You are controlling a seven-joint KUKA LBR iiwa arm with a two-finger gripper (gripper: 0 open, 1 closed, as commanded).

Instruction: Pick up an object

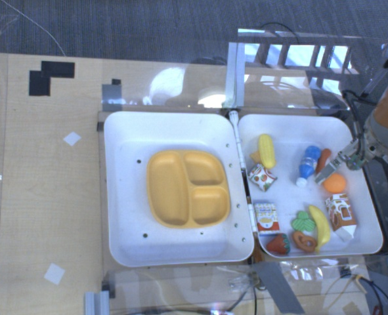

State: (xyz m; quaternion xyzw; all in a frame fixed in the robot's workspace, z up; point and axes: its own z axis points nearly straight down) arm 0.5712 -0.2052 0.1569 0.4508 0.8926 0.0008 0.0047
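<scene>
Your gripper [331, 169] hangs by the carrot [323, 162] and orange [335, 183] (finger state: cannot tell). Both look light, hard, slick; pinch the carrot's midsection.

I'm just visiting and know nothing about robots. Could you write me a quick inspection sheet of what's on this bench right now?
Surface: light wooden bench bearing two shallow white bins, left bin and right bin.
Job's things: right bin holds yellow toy corn cob, blue-and-white bottle, orange ball, yellow banana, red strawberry, small printed cartons.
Clutter: yellow three-compartment plastic tray in left bin.
Grippers: two-finger gripper low over right bin's right side, near the orange ball.
Cables: dark cables by the arm.
Surroundings: grey carpet.
</scene>
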